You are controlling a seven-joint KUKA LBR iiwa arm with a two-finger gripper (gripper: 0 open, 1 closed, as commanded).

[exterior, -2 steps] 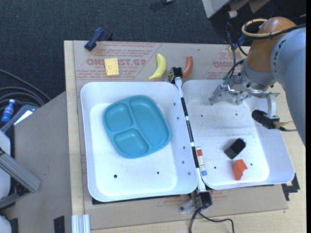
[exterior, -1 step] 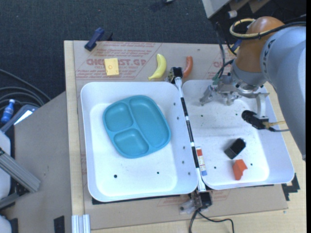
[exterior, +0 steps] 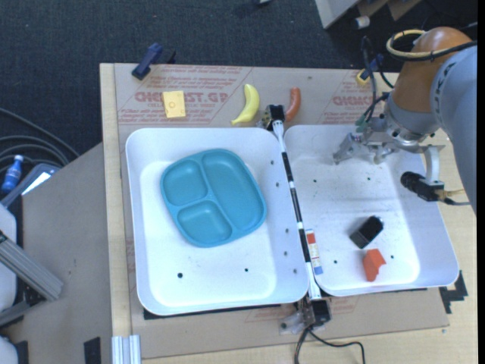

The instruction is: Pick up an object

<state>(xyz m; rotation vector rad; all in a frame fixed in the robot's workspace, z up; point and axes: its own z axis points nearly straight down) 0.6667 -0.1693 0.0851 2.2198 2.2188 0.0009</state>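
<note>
Gripper (exterior: 365, 147) over right bin's (exterior: 424, 279) far edge, finger state impossible to tell.
Nearer in that bin: black block (exterior: 367, 231), orange block (exterior: 373, 264). Beyond it, cardboard (exterior: 204, 93) lettering partly hidden, unreadable.

Small black block (exterior: 367, 230), boxy and matte, lying flat and turned at a slant on the floor of the right white bin (exterior: 333, 203), toward its near right corner; small orange wedge-like block (exterior: 373, 264) just beside it, nearer the bin's front edge, apart from it, close to the front rim.
</note>
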